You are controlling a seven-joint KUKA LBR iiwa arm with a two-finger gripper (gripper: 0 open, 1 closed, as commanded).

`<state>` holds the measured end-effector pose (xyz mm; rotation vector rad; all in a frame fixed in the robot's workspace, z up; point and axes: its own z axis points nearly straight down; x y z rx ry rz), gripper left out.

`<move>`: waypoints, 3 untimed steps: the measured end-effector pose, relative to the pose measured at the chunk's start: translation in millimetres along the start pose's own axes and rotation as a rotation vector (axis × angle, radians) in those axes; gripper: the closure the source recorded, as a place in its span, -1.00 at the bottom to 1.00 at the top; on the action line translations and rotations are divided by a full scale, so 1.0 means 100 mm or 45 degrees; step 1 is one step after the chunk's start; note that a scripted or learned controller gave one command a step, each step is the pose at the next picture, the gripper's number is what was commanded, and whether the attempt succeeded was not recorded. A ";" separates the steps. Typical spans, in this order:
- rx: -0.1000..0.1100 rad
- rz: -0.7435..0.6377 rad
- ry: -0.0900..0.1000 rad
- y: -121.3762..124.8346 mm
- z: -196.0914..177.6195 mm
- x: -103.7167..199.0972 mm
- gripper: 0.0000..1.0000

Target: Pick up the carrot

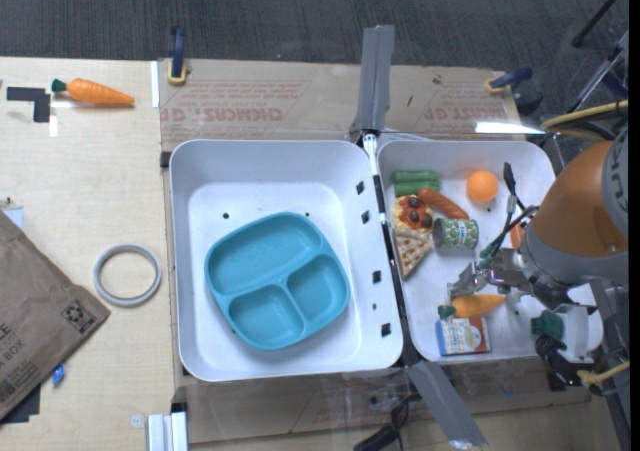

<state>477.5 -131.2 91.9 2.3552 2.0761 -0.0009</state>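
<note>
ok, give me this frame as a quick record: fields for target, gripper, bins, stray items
target: carrot lying in the right bin, near its front edge
gripper: gripper down over the carrot; contact not clear
right bin also holds: pizza slice, green can, orange ball, green pods, small carton
left bin: left bin holds a blue divided tray
stray items: second carrot and tape ring on the bench, left of the bins

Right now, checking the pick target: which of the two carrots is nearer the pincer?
The carrot in the right bin, right at the pincer. The other carrot lies on the bench, far upper left.
</note>
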 end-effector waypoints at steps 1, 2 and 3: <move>-0.009 0.001 -0.003 0.03 -0.10 -0.01 1.00; 0.003 -0.324 0.001 0.28 0.00 0.18 1.00; 0.003 0.042 0.003 -0.04 0.00 0.35 1.00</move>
